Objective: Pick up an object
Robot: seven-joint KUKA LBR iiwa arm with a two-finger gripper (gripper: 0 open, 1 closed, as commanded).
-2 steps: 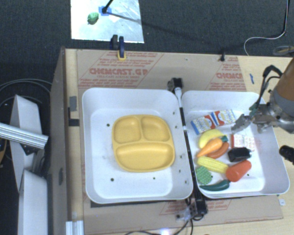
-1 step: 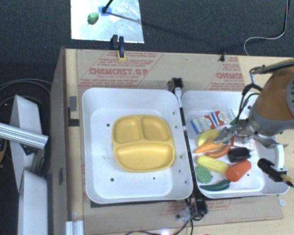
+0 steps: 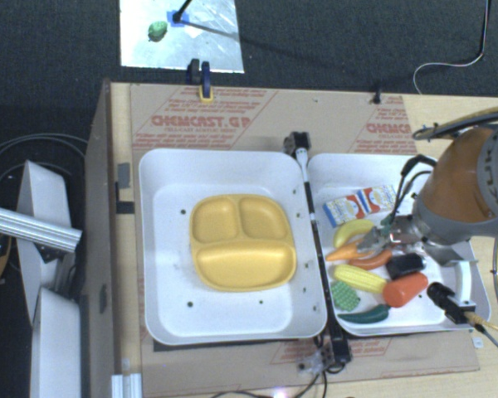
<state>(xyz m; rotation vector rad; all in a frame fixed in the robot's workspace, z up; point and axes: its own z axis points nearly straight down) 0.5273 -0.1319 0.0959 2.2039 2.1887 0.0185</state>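
- The gripper [image 3: 375, 240] is down inside the right bin [image 3: 473, 301], its metal fingers reaching toward nine o'clock into the heap of toy food; the jaws look slightly apart, with their tips at the yellow banana [image 3: 351, 232] and just above the orange carrot [image 3: 358, 255] — neither piece sits clearly between them.
- So, as I judge it, the pick is at the closing stage: the reach and descent are done, while the clamp and the lift are left.
- Around the tips, the banana lies at about ten o'clock, and the carrot at about seven o'clock.
- Farther out at six o'clock rests the corn cob [image 3: 360, 280]; beyond it are a small green ridged piece [image 3: 345, 296] and a dark green vegetable [image 3: 367, 313] by the bin's near wall.
- At four to five o'clock lie a black piece [image 3: 404, 264] and a red-orange pepper-like piece [image 3: 405, 288].
- At eleven o'clock sits a red, white and blue carton [image 3: 358, 205].
- Well apart at nine o'clock, the left bin [image 3: 162, 247] bears a yellow compartment plate [image 3: 241, 241] — no part of this pick.
- Nothing is raised off the heap yet.
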